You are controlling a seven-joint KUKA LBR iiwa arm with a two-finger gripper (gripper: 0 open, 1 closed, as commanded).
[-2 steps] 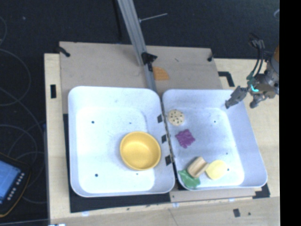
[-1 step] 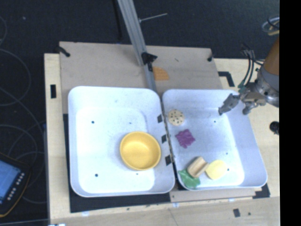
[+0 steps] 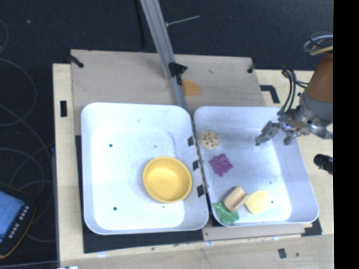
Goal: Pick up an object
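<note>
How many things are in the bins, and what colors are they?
Yellow: 2, the bowl and a roundish lump
Tan: 2, a speckled cookie and a small block
Purple: 1, a crinkly piece
Green: 1, a flat piece
Total: 6

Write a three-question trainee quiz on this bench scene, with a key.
1. True or false: the yellow bowl sits in the left bin.
2. Which item lies nearest the pincer? A) cookie B) purple piece C) green piece
3. Fill in: the yellow lump lies in the ___ bin, beside the tan block.

Key: 1 true; 2 A; 3 right.
</note>
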